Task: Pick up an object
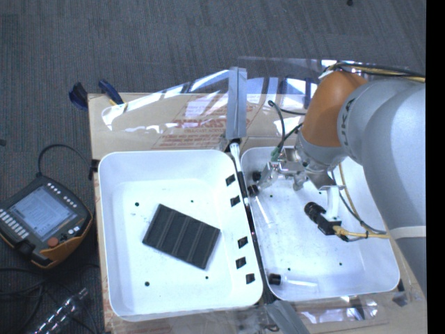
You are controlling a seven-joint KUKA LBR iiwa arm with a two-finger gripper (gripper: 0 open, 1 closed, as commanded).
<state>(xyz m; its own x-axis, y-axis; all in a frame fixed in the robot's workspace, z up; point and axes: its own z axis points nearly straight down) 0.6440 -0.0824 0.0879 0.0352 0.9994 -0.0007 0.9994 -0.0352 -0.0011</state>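
Dark ribbed slab (181, 236) lies flat and askew in the left bin (111, 186), well apart from the tool (286, 169), which hangs low over the right bin's (375, 270) far corner. A clean pick likely means crossing the divider and closing across the slab's short side. Wrist and cables mask the tool; whether it is wide or narrow cannot be told.
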